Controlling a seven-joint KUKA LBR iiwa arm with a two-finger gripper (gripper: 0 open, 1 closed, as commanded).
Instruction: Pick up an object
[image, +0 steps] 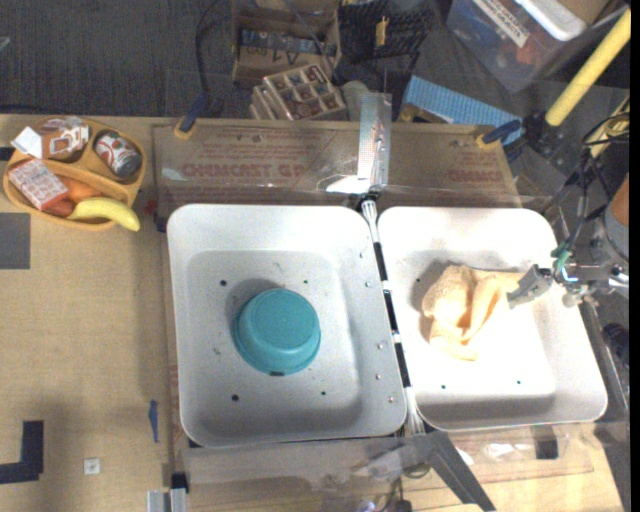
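Teal round plastic bowl (278, 331) sits upside down, left of the crumpled pale yellow cloth (459, 307), the likely target, in the right white bin (520, 395). End effector (527, 287) touches the cloth's right edge; jaw state unclear, possibly positioned to pinch.

Pincer (527, 287) seemingly touching yellow cloth (459, 308)
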